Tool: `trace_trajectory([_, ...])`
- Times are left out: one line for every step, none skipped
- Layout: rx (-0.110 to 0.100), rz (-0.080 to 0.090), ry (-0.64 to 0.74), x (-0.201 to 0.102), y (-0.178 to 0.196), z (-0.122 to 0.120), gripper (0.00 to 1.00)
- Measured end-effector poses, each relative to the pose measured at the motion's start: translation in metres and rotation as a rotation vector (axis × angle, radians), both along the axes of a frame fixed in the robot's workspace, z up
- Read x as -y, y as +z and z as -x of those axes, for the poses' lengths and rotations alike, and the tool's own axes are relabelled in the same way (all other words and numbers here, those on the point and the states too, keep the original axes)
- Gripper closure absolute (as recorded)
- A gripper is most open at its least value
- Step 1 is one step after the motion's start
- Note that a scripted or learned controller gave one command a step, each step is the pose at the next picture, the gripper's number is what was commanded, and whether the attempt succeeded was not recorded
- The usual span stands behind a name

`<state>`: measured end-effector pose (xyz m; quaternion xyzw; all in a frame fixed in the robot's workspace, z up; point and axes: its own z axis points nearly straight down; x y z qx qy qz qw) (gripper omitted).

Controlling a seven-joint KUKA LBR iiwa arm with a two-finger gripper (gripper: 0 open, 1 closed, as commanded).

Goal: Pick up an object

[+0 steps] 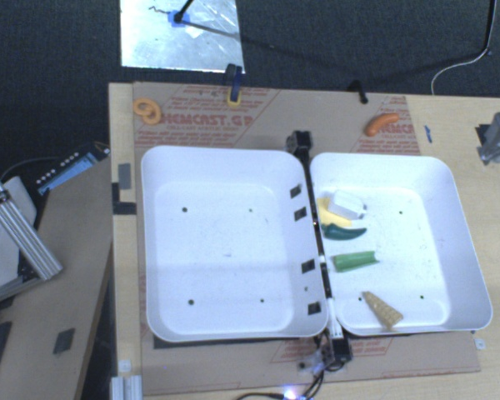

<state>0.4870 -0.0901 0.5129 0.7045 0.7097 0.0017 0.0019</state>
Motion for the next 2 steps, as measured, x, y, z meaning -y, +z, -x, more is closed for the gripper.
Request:
trace_trajectory([-0.001, 0.006, -0.016, 0.123, 0.023, -0.011, 1.00])
trace_trajectory([-0.007, -0.002, 0.001, 0.060, -0.022, 0.001, 1.00])
